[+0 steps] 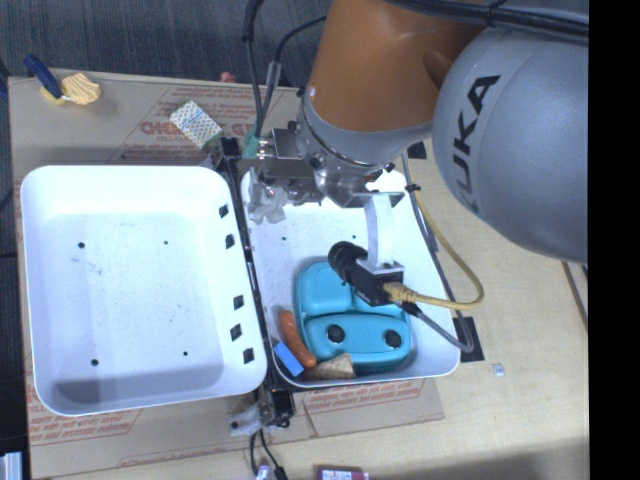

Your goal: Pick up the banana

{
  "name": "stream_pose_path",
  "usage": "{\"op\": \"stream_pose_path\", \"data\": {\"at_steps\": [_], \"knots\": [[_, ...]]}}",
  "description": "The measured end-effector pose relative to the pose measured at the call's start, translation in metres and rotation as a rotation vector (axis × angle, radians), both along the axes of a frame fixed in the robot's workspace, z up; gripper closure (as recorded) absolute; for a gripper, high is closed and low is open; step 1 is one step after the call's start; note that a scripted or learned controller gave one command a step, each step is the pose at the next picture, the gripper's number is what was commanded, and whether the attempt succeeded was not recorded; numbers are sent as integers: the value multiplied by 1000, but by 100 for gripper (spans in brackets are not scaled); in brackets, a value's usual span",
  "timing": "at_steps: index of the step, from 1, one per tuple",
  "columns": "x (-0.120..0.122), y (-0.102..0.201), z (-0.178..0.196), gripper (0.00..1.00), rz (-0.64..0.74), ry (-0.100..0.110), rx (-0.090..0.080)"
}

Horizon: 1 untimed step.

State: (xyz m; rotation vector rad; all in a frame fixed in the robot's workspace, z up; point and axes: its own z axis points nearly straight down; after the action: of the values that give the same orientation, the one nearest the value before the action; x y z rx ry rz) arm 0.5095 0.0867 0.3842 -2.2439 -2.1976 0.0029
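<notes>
Banana first: I cannot tell from my feed where it lies. The arm point(450, 98) covers the upper part of the right bin point(310, 243), and if the fruit is in that bin, my guess is that it sits under that bulk.

In the bin's lower half I can make out a teal moulded piece point(355, 338). At its left edge are an orange stick point(290, 326), a blue block point(288, 360) and a tan wedge point(336, 367), all crowded together. None of them reads as the target to me.

The gripper point(266, 204) hangs low at the right bin's upper-left corner, close to the wall shared with the left bin point(120, 268). Whether it is spread or pressed together I cannot tell, and I will not claim it holds anything.

I judge this to be the search-and-approach step, with no grasp made. The next move, as I see it, calls for locating the fruit before committing — then coming down over its middle, across its narrow width, clear of the bin wall and of the teal piece.
</notes>
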Motion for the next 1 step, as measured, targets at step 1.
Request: {"op": "stream_pose_path", "data": {"at_steps": [1], "knots": [[19, 68, -163, 100, 62, 6, -1]]}}
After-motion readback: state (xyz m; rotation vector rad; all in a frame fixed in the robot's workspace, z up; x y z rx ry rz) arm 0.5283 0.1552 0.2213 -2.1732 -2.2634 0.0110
